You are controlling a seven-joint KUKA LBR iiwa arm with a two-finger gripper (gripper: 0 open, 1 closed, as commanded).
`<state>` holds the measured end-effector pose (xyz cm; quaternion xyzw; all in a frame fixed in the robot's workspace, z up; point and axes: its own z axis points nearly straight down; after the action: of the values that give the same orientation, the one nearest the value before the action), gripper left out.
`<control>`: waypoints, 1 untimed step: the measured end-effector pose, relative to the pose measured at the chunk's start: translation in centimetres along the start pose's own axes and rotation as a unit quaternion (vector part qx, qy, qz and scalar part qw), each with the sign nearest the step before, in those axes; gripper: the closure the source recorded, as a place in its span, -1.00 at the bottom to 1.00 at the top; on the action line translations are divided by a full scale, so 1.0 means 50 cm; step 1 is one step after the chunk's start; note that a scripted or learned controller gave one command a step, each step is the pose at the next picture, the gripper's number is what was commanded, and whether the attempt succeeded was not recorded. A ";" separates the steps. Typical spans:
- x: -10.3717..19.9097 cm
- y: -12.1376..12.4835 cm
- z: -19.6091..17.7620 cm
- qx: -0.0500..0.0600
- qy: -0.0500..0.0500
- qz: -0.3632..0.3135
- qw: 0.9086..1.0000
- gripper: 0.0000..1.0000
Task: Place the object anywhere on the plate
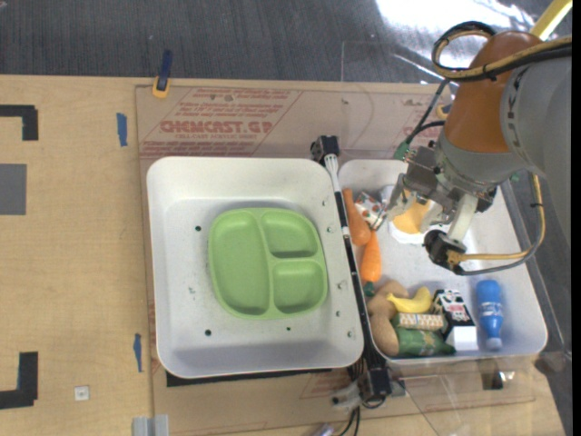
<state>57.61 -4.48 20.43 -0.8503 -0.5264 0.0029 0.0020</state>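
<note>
One grey robot gripper [413,209] hangs low in the right white bin [525,234], near its back edge, right over a small yellow thing [410,217]; I cannot tell how it is set or if it holds anything. An orange carrot [368,248] lies along the left wall, and a yellow banana [411,301] and a blue bottle [488,312] sit by the front edge. The green plate with three sections [268,262] waits in the middle of the left white bin [172,271]. I think this is the picking step. Next it must lift something and carry it left to the plate.

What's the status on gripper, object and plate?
Two-finger gripper low in right white bin, over a yellow-white item; grasp unclear. Green divided plate bare in left bin.
</note>
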 end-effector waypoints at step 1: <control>0.145 -0.088 -0.009 0.000 0.002 0.051 0.999 1.00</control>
<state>56.92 3.97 20.91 -0.8758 -0.4827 0.0010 0.0031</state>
